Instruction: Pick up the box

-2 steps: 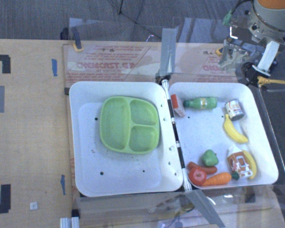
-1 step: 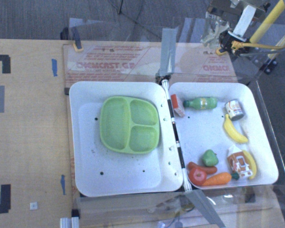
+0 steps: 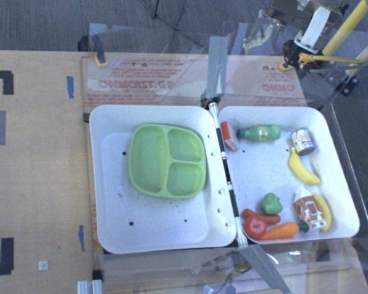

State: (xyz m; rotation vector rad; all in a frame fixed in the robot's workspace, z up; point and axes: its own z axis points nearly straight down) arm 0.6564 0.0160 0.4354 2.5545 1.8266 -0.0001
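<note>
A small red and white box (image 3: 228, 136) lies at the far left corner of the right bin (image 3: 331, 133), close against the divider between the bins. An orange and white carton (image 3: 309, 212) lies near the front right of the same bin. My gripper (image 3: 257, 34) hangs high beyond the bins' far edge, over the cardboard sheet, well apart from both. The view shows nothing held in it.
The right bin also holds a green bottle (image 3: 259, 133), a can (image 3: 302, 141), a banana (image 3: 303, 167), a second banana (image 3: 324, 210), a green pepper (image 3: 270, 203), a tomato (image 3: 256, 226) and a carrot (image 3: 282, 231). A green divided plate (image 3: 167, 160) sits in the left bin (image 3: 104, 182).
</note>
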